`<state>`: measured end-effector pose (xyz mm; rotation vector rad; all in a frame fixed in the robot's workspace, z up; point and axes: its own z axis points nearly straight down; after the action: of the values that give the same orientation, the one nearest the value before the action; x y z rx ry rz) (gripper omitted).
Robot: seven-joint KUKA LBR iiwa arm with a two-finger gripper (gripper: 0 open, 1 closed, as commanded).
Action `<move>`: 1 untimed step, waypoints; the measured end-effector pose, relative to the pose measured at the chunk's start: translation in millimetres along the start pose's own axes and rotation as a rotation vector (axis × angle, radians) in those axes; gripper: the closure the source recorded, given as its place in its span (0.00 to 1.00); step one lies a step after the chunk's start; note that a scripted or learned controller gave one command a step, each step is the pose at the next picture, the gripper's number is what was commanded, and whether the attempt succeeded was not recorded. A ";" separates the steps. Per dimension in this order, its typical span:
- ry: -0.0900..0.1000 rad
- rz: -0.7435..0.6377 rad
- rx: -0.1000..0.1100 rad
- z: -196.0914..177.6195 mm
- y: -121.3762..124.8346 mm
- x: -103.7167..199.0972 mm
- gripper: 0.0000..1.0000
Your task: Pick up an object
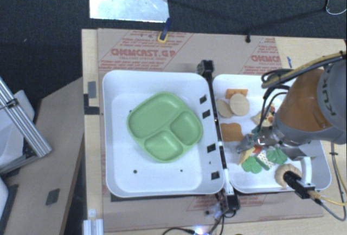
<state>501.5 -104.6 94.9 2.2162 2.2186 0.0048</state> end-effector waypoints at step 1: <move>-0.005 0.002 -0.013 -6.2 3.9 -2.1 1.00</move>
<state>505.4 -106.7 101.2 2.2087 2.2077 0.0130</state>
